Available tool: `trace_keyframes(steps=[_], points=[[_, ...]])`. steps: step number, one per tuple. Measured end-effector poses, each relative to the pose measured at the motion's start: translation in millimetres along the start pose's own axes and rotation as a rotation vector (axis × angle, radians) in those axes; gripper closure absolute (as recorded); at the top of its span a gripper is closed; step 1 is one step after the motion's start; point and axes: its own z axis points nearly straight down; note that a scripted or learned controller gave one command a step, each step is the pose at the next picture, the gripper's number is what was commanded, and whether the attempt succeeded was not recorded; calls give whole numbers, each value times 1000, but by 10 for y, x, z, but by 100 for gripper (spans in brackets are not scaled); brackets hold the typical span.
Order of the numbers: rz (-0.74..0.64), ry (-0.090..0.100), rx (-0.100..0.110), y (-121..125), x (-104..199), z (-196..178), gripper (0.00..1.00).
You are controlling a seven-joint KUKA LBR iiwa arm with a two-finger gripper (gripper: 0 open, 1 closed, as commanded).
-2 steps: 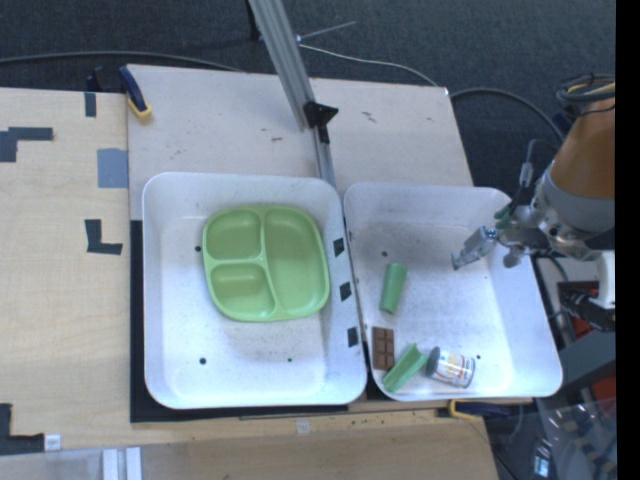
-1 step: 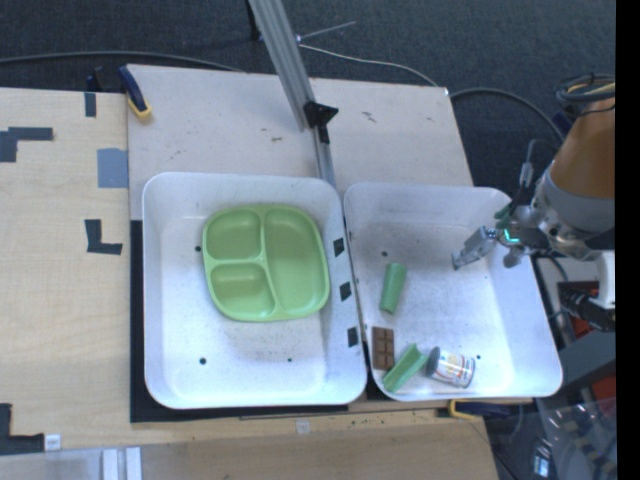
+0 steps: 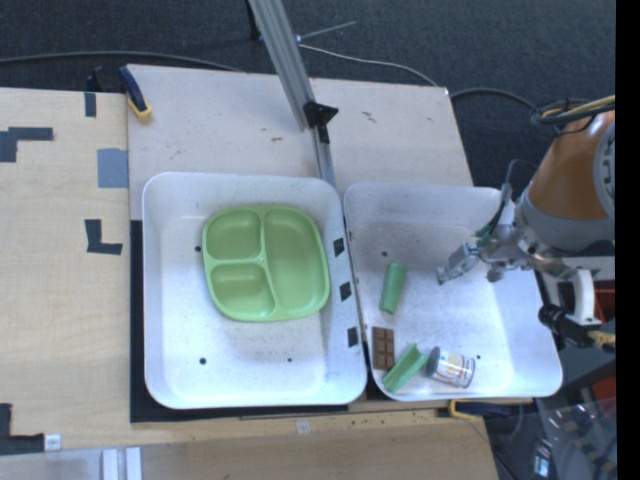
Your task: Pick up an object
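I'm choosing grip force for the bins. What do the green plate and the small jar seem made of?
Plate: likely moulded plastic, matte, uniform light green with three compartments. Jar: possibly glass or clear plastic, glossy with a label; too small to tell.

A pale wooden bench [image 3: 60, 268] marked with grey tape pieces [image 3: 112, 167] stands on dark carpet [image 3: 480, 18], where thin cables [image 3: 400, 68] trail beyond its far edge.

Grey arm [image 3: 570, 183] reaches in from right, wrist angled down-left, gripper [image 3: 455, 265] low; jaws unclear.
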Motion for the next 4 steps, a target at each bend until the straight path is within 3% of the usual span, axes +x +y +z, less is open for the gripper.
trace_keyframes(steps=[1, 2, 3, 4], points=[[0, -1, -2, 7, -11, 633, 0], [0, -1, -5, 9, -10, 635, 0], [-1, 0, -4, 8, -4, 538, 100], [1, -2, -10, -33, -41, -73, 100]])
